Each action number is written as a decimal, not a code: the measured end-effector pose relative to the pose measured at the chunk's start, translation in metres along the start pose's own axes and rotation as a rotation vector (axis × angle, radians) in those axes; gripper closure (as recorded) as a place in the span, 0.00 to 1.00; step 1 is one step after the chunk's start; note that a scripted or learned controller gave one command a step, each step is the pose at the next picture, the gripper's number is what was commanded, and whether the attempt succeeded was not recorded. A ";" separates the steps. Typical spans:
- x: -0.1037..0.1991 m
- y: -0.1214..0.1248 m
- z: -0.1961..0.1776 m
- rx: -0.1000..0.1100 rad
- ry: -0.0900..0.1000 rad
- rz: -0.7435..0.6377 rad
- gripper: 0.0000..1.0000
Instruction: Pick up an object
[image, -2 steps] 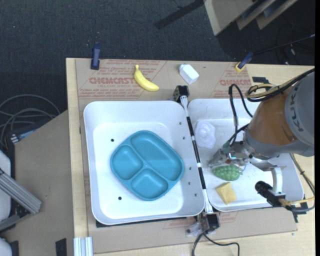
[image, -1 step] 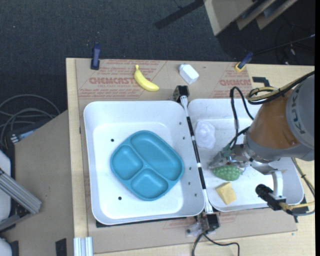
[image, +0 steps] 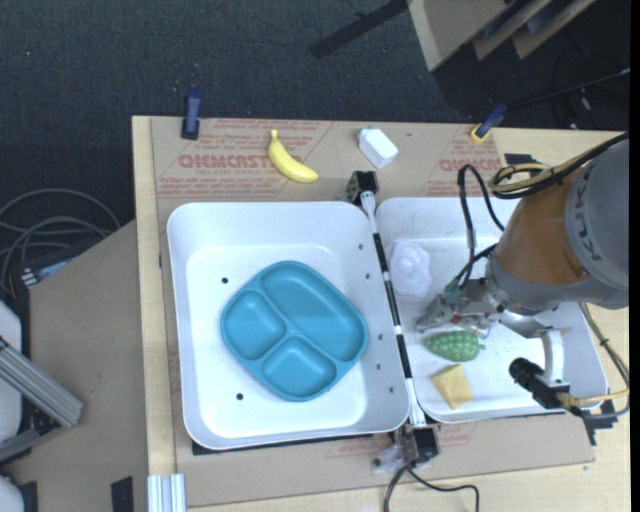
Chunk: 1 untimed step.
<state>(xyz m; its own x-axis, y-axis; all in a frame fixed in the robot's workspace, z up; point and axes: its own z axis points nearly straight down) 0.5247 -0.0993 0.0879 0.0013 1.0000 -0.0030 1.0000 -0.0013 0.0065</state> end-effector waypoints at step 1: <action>0.006 -0.014 -0.001 -0.010 -0.003 -0.001 0.00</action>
